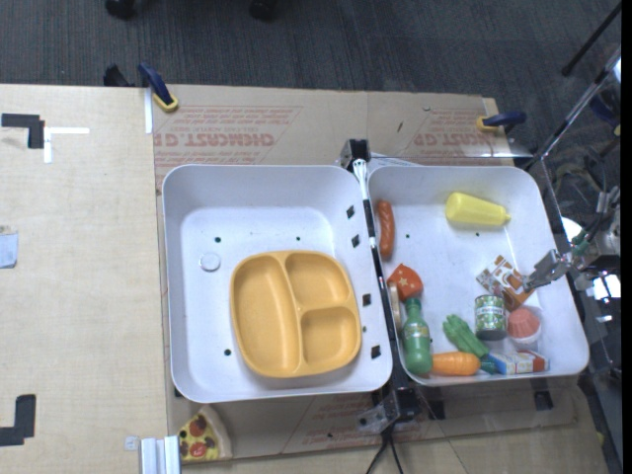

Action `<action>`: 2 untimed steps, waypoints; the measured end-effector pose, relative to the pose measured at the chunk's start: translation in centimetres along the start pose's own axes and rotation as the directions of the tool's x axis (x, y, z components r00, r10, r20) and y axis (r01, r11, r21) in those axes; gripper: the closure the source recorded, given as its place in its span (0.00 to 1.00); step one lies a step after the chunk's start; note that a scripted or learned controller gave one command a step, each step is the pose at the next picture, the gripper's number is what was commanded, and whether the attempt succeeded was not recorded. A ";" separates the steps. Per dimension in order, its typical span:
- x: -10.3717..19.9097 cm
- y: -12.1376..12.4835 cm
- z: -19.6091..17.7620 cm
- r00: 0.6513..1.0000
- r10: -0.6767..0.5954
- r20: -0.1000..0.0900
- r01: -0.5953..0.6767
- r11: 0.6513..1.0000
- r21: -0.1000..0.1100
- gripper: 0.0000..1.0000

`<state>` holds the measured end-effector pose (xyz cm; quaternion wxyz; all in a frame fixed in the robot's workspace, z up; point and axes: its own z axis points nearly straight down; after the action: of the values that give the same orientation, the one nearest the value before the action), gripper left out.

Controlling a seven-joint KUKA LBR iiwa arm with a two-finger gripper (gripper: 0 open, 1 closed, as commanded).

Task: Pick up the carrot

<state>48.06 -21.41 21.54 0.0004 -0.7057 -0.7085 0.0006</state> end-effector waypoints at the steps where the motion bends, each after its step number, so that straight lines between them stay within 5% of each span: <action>1: 9.2 -0.1 11.8 1.000 -0.030 0.000 0.030 1.000 -0.002 0.00; 2: 7.1 4.3 12.4 0.995 0.099 0.001 -0.099 0.995 0.000 0.00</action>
<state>52.36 -14.25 9.12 0.0002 -0.7400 -0.6727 0.0008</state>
